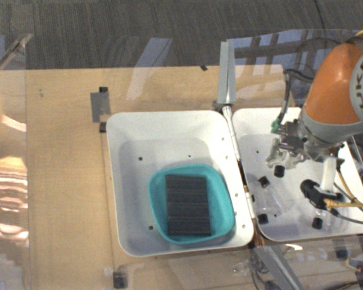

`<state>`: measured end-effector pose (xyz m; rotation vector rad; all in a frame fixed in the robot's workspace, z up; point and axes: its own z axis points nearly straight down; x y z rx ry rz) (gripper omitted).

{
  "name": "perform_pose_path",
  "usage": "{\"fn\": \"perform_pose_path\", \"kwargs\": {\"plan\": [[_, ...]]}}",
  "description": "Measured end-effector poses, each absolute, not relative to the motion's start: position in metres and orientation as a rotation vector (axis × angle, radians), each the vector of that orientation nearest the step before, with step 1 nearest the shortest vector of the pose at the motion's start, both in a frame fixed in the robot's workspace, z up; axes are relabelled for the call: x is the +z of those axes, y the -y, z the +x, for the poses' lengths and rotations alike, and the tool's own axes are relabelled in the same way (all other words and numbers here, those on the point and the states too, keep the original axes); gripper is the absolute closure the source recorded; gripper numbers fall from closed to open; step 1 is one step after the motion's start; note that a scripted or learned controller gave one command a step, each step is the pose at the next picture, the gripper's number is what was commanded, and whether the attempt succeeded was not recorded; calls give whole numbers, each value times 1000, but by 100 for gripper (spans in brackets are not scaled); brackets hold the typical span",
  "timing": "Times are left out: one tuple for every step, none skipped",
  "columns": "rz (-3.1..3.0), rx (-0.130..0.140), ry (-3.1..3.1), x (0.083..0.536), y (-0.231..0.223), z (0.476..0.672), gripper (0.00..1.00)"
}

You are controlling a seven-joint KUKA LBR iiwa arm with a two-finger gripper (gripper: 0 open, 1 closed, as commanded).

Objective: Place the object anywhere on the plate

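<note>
A teal plate (pixel 220 197) lies in the left white bin (pixel 128 177), toward its front. A dark grey ribbed rectangular block (pixel 187 204) rests flat on the plate's middle. My gripper (pixel 281 159) hangs over the right bin (pixel 362 221), near its left-centre, well apart from the plate and the block. Nothing is visibly held under the gripper. The grey arm with its orange band (pixel 334 92) covers the bin's back right part.
Several small black pieces (pixel 262 218) lie scattered on the right bin's floor. A black connector with yellow cable (pixel 323 199) trails from the wrist over that bin. The ridge between the two bins (pixel 240 174) separates gripper and plate.
</note>
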<state>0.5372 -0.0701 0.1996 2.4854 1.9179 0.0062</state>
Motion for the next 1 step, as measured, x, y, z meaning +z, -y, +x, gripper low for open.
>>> {"fn": "perform_pose_path", "kwargs": {"plan": [[2257,4,-2185,184,-60,498,100]]}}
